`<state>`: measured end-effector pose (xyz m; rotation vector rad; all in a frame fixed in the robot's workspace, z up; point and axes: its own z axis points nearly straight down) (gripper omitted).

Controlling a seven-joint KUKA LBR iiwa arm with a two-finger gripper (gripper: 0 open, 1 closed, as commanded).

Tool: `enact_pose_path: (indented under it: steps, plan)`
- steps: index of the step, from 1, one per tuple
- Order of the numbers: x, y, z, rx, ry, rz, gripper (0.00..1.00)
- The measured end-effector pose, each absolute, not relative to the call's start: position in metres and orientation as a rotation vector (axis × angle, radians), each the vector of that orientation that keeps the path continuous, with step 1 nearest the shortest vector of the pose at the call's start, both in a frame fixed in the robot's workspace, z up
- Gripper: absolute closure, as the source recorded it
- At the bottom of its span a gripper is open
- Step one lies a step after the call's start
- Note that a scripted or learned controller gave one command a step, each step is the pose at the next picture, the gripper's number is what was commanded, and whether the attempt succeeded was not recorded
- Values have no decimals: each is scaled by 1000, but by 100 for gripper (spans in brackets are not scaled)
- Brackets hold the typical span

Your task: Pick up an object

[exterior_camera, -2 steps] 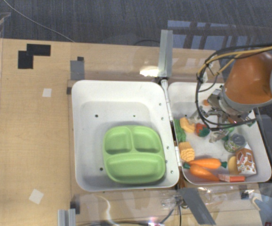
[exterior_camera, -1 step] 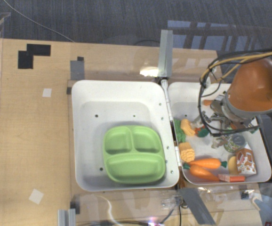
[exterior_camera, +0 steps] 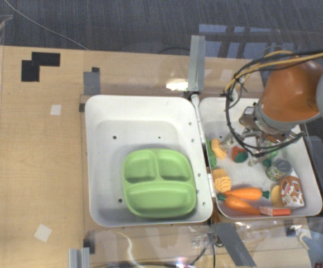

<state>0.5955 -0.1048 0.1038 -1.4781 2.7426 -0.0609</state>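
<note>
The gripper point(exterior_camera: 256, 144) is being hung over the right bin point(exterior_camera: 312, 197); whether it is released or clenched cannot be told. At its six o'clock two toy carrots point(exterior_camera: 244, 194) are lying, judged light, stiff and slippery, best taken mid-body.

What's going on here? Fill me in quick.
A KUKA arm reaches in from the right over the right bin, which holds toy food: two carrots, corn and a small can. Its wrist hangs low above the pile near the bin's back, and nothing is visibly lifted yet. The left bin holds a green divided tray, untouched.
</note>
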Motion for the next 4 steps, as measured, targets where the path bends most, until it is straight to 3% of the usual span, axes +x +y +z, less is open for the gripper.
enact_pose_path:
  steps: [1,2,3,4]
  plan:
    - [593,-106,104,-1589,2669,-65,0]
    - [543,-110,103,-1487,2721,-60,0]
    - [583,-131,90,-1543,2719,-16,0]
    - [602,-140,90,-1947,2450,-12,0]
